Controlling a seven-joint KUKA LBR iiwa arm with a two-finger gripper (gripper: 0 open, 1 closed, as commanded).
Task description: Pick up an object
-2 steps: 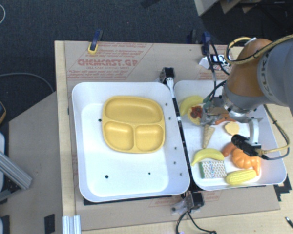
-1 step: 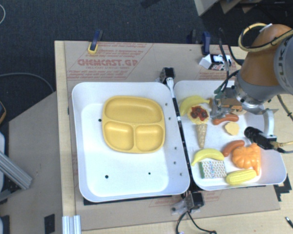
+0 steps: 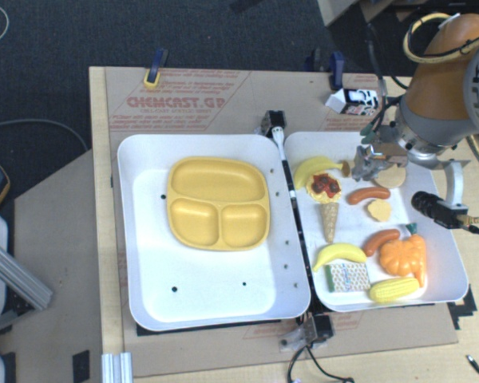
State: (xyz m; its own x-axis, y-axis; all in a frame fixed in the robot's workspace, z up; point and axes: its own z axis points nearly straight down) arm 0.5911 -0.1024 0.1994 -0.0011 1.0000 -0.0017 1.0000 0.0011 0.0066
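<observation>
right bin crowded, left bin floor open

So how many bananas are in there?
2. One banana lies at the right bin's far left; the other lies nearer the front. The arm may hide more.

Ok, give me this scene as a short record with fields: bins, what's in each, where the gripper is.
left bin: yellow tray with three compartments
right bin: toy food
food at back: banana, sausage, ice cream cone
food at front: second banana, corn, orange pepper, second sausage, boxed item
gripper: over the back of the right bin, near the first banana
grasp: nothing visibly held
</observation>
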